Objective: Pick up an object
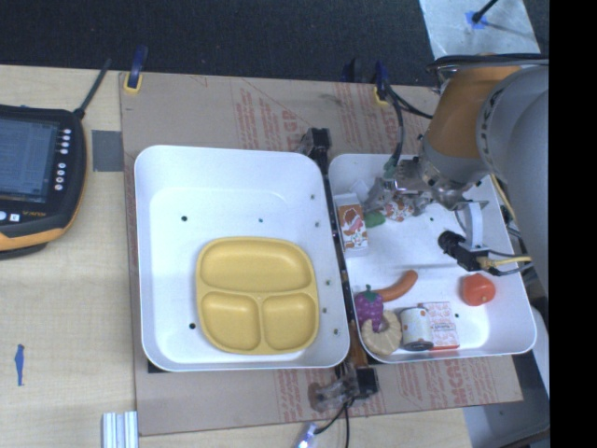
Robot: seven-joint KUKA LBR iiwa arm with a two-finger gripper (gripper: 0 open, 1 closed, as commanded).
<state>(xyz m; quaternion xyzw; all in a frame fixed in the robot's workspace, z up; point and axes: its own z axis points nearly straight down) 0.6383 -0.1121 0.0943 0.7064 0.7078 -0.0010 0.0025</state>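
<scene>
Nearest the camera, at the right bin's (pixel 522 339) front rim, sit a can (pixel 411 329), purple grapes (pixel 372 308) and a small printed box (pixel 439 325), well clear of my tool (pixel 403 194). Whether my tool is released or clenched I cannot tell. My pick is the sausage (pixel 400 285), lying below my tool, long axis slanting from low left up right. It looks light, stiff, smooth; I would pinch its middle, across that axis.

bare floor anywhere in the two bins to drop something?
Left white bin: bare strip behind the yellow divided plastic tray, and along its left wall. Right white bin: small patch mid-floor, between the orange sausage-shaped toy and the gripper. Its front edge is crowded: purple grape toy, small printed carton, red round toy.
</scene>
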